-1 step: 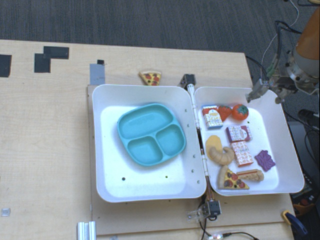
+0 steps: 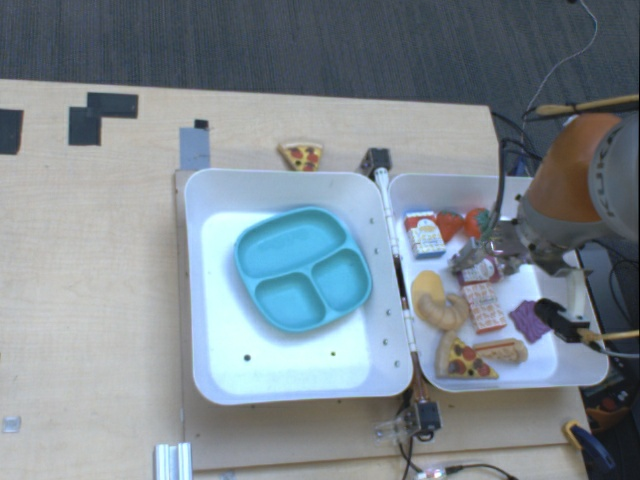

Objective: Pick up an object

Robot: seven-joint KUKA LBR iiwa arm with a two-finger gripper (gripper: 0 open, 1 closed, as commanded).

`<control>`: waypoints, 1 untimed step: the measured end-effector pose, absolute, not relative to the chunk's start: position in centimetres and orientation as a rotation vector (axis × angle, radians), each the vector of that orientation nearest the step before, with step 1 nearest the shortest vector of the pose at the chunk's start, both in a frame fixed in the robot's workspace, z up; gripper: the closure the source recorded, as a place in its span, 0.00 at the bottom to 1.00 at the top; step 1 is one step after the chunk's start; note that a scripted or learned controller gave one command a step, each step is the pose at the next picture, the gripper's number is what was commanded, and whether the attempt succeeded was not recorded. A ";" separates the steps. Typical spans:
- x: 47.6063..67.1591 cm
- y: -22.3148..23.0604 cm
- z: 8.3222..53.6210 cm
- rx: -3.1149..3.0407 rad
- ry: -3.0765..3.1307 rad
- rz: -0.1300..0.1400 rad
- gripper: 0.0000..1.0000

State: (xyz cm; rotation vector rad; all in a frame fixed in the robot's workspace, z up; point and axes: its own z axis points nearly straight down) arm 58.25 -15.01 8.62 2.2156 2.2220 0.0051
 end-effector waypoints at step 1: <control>58.4 -15.0 9.7 2.211 2.221 0.009 1.00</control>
